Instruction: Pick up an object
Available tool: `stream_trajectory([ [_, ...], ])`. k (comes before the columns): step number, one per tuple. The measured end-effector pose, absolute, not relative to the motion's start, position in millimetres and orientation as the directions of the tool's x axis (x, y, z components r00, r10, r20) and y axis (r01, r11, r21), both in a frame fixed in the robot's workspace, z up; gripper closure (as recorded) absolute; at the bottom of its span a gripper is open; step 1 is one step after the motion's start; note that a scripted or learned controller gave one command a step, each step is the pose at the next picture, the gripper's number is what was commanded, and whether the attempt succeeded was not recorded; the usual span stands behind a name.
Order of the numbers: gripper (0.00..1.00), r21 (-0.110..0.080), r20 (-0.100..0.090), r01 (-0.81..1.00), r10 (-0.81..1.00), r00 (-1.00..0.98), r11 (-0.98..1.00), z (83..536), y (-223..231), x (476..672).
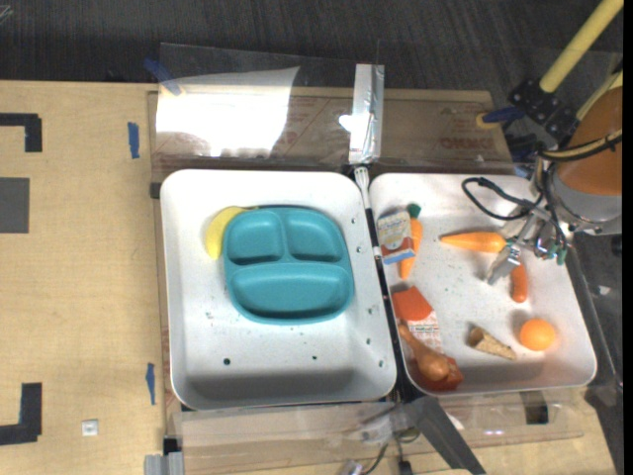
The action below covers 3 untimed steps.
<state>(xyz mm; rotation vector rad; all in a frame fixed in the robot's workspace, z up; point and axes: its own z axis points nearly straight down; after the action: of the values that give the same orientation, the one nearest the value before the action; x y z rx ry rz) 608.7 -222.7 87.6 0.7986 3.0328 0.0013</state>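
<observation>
Two shallow white bins sit side by side on the bench. The left bin holds one teal divided plate with three compartments, and one yellow object tucked under the plate's upper left edge. The right bin holds two carrots: one long carrot lying crosswise near the top, one short carrot just below it. It also holds one orange ball at lower right, one tan wedge beside it, one small carton and one orange packet along the left wall, and one brown onion-like item at the lower left corner. Label printing on the carton is too small to read. The gripper hangs between the two carrots, its fingers slightly apart, clamped on nothing.
</observation>
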Motion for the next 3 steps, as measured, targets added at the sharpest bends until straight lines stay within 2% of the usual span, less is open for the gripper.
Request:
stream_trajectory([
  [1,0.00,0.003,-0.006,0.608,0.608,-0.794,0.794,88.0,-221.9,580.2],
  [2,1.00,0.006,-0.019,0.607,0.607,-0.795,0.795,102.4,-222.5,584.0],
  [3,0.00,0.005,-0.017,0.607,0.606,-0.795,0.795,101.5,-222.1,583.7],
])
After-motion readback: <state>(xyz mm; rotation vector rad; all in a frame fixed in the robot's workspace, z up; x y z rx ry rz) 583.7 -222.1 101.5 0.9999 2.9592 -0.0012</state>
